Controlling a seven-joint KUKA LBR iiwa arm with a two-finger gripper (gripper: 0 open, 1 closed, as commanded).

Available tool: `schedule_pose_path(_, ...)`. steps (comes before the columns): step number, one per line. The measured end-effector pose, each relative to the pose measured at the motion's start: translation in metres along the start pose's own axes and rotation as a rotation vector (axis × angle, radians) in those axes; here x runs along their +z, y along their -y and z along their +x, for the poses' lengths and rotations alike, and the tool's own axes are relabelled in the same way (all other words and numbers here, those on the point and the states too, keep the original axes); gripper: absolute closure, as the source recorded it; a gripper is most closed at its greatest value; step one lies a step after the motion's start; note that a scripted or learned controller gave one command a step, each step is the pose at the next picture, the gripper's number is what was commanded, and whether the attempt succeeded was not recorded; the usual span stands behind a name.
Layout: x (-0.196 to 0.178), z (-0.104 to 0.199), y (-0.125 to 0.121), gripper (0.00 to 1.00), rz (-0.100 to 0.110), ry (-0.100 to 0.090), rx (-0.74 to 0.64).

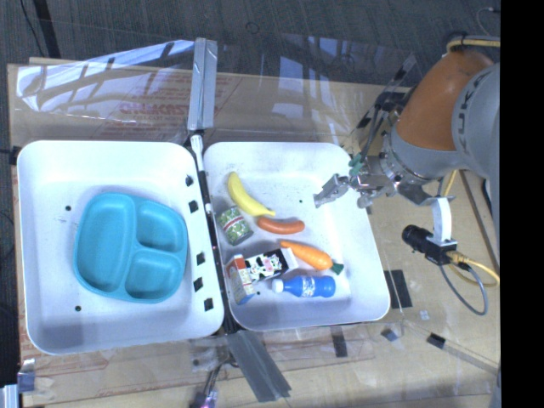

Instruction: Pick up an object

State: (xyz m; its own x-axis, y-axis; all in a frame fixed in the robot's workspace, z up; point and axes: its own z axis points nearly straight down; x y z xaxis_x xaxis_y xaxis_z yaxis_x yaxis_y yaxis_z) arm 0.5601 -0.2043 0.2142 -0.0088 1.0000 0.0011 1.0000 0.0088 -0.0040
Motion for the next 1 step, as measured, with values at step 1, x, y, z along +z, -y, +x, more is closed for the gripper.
schedule_pose_path(1, 0.1009, -0.0045, 0.0001, 0.00, 0.000, 0.000, -0.141)
